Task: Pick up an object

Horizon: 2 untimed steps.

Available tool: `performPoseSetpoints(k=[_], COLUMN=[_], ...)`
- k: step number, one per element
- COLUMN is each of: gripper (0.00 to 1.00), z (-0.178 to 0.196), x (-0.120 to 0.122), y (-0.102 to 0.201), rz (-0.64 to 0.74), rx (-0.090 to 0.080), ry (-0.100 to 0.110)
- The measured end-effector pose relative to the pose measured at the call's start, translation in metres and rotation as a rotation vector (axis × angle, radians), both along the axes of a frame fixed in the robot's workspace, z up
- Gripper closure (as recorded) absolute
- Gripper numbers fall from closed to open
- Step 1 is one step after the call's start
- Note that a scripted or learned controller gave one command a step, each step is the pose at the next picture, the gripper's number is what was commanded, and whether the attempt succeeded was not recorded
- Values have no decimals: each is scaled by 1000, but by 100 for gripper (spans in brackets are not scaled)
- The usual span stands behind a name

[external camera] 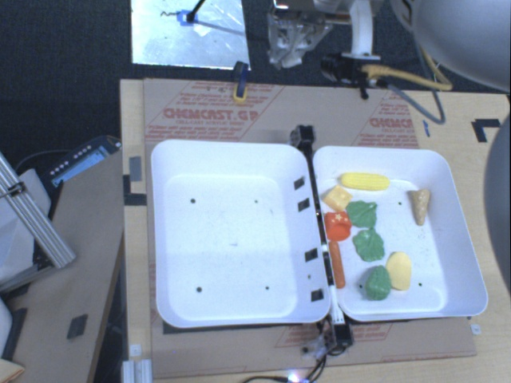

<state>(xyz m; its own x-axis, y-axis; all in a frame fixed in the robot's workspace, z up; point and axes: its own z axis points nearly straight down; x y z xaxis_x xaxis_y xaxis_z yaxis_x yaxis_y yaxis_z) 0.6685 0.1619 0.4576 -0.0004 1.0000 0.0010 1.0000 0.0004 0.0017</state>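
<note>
**White bins below, gripper raised beyond the far edge**

White plastic, two shallow bins side by side on a cardboard-covered bench (200, 110). Left bin (172, 166) bare; right bin (447, 174) holding a scatter of toy foods.

Nearest the far wall, a yellow corn cob (364, 182), long axis running left to right. Just near of it, a small yellow block (337, 199). Then a red tomato-like piece (338, 226), and an orange carrot (338, 266) lying near-to-far along the left wall. Green leafy pieces (366, 228) toward the middle, a green lump (375, 282) beside a yellow lemon shape (399, 270) at the near side. Off to the right, a pale cone (420, 204).

Gripper (291, 50) hanging high beyond the bins' far edge, over the gap between them, well apart from every object. Fingers blurred; opening cannot be told, nothing seen held.

Likely closest target: the corn cob, lying near and right of the gripper, best taken across its short width.
</note>
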Motion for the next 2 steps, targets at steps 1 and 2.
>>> performPoseSetpoints(k=[1, 2], gripper=[100, 100], z=[-102, -11], x=[-1, 0], y=[51, 74], rz=[7, 6], rx=[-1, 4], ry=[7, -9])
